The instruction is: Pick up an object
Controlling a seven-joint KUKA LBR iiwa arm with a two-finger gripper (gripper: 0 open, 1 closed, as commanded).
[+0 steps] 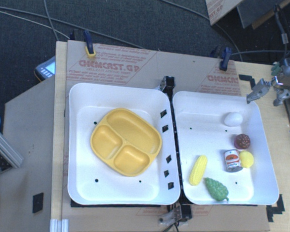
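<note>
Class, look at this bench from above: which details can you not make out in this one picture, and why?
- The gripper, camera view: small and blurred at the right edge, so its finger state is unreadable.
- The small can: label too small to read.
- The white object: pale against the white right bin, so its identity stays unclear.

A sheet of brown cardboard (139,62) covers the desk (31,129), fastened along the far edge by two blue clamps (89,44). Black cables (53,15) trail over the dark floor (142,17) behind. A small phone-like device (46,70) lies off the desk's far left corner.
</note>
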